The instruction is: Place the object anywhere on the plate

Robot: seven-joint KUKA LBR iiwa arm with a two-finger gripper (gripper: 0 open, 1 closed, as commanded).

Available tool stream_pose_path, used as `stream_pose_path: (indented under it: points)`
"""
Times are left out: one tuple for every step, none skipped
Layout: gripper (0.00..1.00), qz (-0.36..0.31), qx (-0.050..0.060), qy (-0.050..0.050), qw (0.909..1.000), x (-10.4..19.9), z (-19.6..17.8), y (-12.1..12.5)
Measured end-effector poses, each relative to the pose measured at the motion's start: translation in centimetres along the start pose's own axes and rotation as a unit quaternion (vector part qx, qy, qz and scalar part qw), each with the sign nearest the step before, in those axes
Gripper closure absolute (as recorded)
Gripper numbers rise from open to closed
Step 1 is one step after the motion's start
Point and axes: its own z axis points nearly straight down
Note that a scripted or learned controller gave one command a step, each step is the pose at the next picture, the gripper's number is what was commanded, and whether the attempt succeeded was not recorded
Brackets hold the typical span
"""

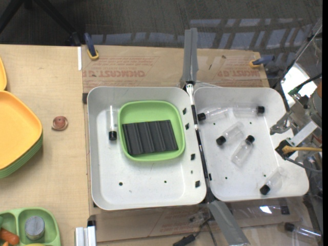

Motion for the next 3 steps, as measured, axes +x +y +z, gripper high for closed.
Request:
stream_pose_path:
  points:
    - [0.00, 0.000, 0.000, 0.000, 1.0000, 0.0, 0.0, 0.0]
    - [0.00, 0.000, 0.000, 0.000, 1.0000, 0.0, 0.0, 0.0]
    - [0.00, 0.095, 0.001, -0.001, 0.9955, -3.5, 3.3, 5.3]
